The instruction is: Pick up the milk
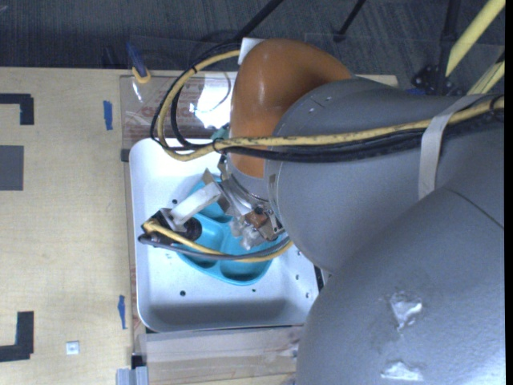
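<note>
A: Starting from the hand (252, 224). Where?
B: Down inside the white bin (172, 295), about at its middle, right over a blue thing (240, 271). Touching its top or only just above it; cannot tell which.
A: Wide or narrow?
B: Cannot tell. Mostly hidden under the wrist, with only some bare metal parts in sight.
A: And the milk?
B: Cannot tell where. Cannot say either whether the blue thing has anything to do with it.
A: More about this blue thing?
B: Turquoise, smooth and rounded, with two lobes: one toward the bin's left edge, one toward its near edge. Lying on the bin's floor, partly covered by the hand.
A: Behind the hand?
B: Grey arm (385, 183), very large in the view, covering the bin's right side and the right part of the counter (64, 239). Orange band (276, 79) above the wrist, hanging over the bin's far edge.
A: Around the bin?
B: Pale wooden counter on the left. Two short strips of blue tape (107, 115) stuck on it, one near the bin's far left corner, one near its near left corner. Black angle marks (22, 107) further out, by the counter's left edge. Wooden planks (216, 347) just beside the bin's near edge.
</note>
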Controlling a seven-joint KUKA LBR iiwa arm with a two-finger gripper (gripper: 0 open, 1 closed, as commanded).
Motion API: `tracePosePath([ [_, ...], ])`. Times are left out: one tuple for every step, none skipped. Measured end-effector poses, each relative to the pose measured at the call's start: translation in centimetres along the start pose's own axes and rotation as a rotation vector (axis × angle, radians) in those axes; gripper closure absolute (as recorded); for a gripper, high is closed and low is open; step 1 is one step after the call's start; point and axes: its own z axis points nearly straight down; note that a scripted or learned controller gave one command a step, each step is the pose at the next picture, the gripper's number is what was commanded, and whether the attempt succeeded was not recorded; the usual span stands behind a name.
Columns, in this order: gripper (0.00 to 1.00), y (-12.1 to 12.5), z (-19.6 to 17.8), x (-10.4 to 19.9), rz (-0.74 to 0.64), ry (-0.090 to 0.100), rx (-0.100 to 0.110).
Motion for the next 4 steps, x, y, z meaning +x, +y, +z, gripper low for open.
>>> tracePosePath([
  [1.0,0.1,-0.9,0.1,0.003,0.0,-0.001],
  [1.0,0.2,-1.9,0.1,0.005,0.0,-0.002],
  [1.0,0.2,-2.8,0.2,0.007,0.0,-0.003],
  [1.0,3.9,-2.1,-2.0,0.117,-0.003,0.001],
])
